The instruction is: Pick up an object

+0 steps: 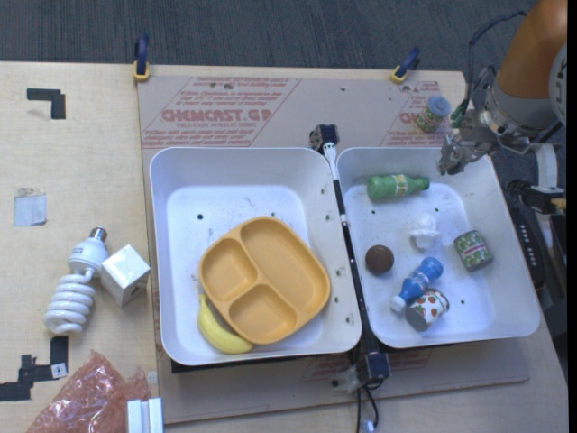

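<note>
Claw [453,159] hangs over right bin's [505,323] far right corner w/ nothing visibly gripped; spread or pressed together, can't tell. Nearest pick, green bottle [395,186], lies flat just left, prob. easiest reach.

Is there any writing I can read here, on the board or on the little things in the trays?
"CHEMCAST GP", in red, repeated across the brown board behind the bins; the smaller red lines under it are too blurred to read.
Green bottle: label too small to read.
Green can: print unreadable.
Blue bottle: no legible text.
Patterned can: markings unreadable.
</note>
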### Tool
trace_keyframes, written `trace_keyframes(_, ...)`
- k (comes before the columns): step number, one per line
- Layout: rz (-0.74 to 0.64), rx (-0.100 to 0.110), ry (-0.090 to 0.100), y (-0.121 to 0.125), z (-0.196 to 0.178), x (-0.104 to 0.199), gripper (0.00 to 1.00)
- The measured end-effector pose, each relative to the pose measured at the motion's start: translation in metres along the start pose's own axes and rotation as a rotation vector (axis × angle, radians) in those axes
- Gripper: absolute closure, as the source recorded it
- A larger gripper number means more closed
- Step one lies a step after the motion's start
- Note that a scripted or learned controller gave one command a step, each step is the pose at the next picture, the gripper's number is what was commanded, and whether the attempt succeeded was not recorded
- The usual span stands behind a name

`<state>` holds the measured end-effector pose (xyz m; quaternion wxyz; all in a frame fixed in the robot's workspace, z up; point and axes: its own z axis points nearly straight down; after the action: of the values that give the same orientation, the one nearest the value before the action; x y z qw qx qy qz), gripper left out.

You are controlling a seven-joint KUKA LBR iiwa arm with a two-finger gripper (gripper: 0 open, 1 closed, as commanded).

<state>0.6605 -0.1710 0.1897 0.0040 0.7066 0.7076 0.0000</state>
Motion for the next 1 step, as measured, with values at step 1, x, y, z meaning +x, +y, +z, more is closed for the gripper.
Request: trace_keyframes(1,0.000,0.000,0.000,0.0000,0.0000,0.0001,0.00)
